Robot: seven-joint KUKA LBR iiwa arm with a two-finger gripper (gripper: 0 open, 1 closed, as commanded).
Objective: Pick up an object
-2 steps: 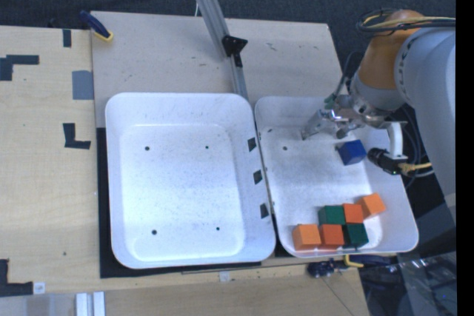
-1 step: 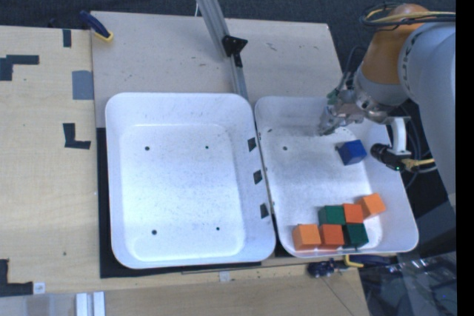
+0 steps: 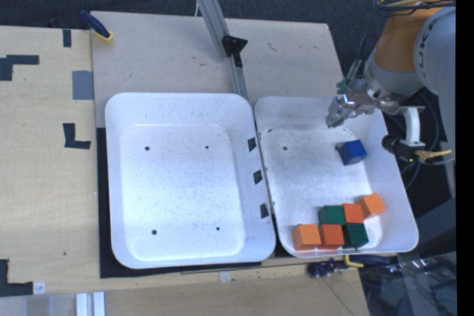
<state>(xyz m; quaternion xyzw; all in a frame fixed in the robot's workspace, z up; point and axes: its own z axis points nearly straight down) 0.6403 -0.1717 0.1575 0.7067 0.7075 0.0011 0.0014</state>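
Here the blue block (image 3: pixel 352 152) sits cornerwise, unlabelled, just below the hand (image 3: pixel 338 117), whose grip I cannot tell.

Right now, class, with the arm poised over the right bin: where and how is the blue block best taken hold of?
Probably from straight above, closing on two opposite flat sides of the blue block. It lies alone on the floor of the right bin, apart from the orange and green blocks clustered near the front wall, so there is room around it. The end effector is just up and left of it.

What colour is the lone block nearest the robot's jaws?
Blue: the lone block in the right bin, seen in the camera view.
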